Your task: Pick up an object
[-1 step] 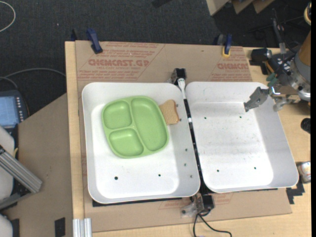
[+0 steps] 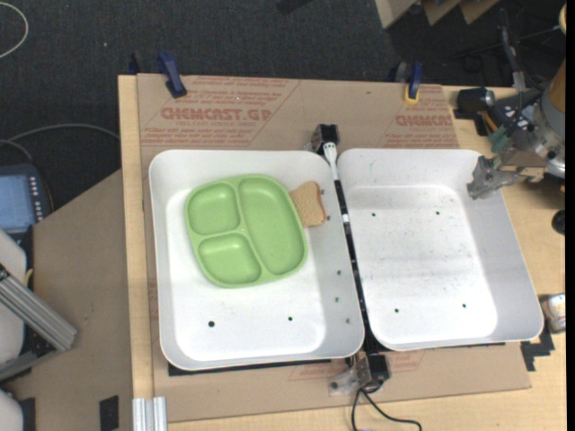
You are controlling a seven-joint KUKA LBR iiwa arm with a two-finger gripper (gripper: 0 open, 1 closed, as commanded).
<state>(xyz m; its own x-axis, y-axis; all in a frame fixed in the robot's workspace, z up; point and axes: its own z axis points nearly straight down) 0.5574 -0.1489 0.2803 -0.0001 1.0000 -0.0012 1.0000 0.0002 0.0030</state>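
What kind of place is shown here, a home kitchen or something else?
Most likely a robotics lab or test bench, not a kitchen. Two shallow white plastic bins sit on a brown cardboard sheet held down by a blue clamp, and the grey robot gripper reaches in from the right.

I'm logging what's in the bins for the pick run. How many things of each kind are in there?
Green divided plate: 1
Tan sponge-like block: 1
Total: 2, both in the left bin
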